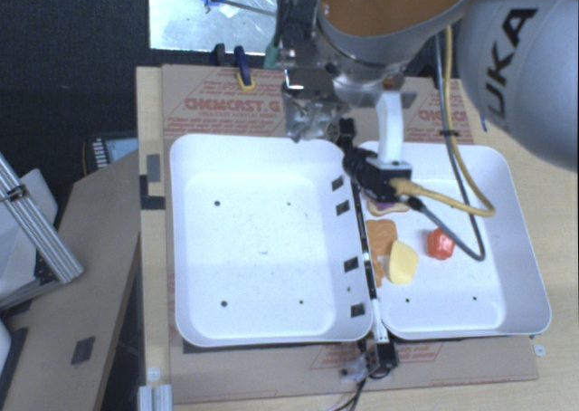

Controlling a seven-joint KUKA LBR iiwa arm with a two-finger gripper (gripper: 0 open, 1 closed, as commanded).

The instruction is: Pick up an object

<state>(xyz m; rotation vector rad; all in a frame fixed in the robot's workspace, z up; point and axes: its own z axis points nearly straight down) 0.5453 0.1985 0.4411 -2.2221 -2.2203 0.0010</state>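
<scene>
- The gripper (312, 119) is seen at the upper centre of the frame, over the far rim of the left bin (253, 246), close to that bin's upper right corner.
- Whether the gripper is wide or narrow cannot be told; its metal parts are blurred against the rim, and nothing is seen to be held in it.
- The grey arm with its orange band is seen to come in from the upper right of the frame.
- Three small things are found in the right bin (461, 305), near its left wall at mid-height of the frame.
- An orange piece (382, 235) is seen just beside the divider between the bins.
- A yellow piece (403, 263) is placed just below and right of the orange piece, touching or overlapping it.
- A red piece (440, 243) is set apart to the right of both.
- All three pieces are well apart from the gripper, below and to its right.
- Both bins are borne on a cardboard sheet (217, 101) printed with red lettering.
- A blue and yellow clamp (242, 67) is seen at the sheet's upper edge.
</scene>
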